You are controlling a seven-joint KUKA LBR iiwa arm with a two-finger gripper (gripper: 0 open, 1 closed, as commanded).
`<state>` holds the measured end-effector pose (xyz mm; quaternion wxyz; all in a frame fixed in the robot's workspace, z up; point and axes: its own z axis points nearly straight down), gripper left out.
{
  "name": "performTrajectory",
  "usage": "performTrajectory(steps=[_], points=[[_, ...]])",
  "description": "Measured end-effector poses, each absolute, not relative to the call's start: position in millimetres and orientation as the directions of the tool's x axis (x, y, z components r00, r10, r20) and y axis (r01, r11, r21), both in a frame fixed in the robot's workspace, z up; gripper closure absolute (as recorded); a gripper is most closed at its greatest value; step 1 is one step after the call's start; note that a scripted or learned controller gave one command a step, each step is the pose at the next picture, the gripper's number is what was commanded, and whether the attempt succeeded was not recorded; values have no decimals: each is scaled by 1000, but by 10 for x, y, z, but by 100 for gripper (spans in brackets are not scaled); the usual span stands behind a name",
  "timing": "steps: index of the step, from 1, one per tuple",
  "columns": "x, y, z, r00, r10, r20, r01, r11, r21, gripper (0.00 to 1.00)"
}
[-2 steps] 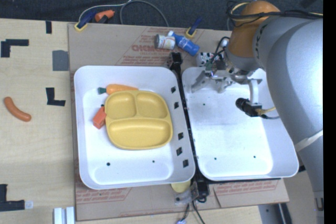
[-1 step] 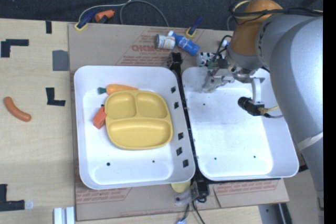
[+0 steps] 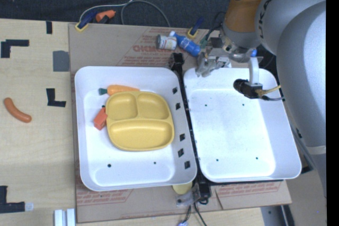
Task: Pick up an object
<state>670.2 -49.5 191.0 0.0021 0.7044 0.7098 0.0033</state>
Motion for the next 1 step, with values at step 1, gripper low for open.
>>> performTrajectory(steps=[1], points=[[6455,373,1840,-9,1000,2,1000,9,-2,100]])
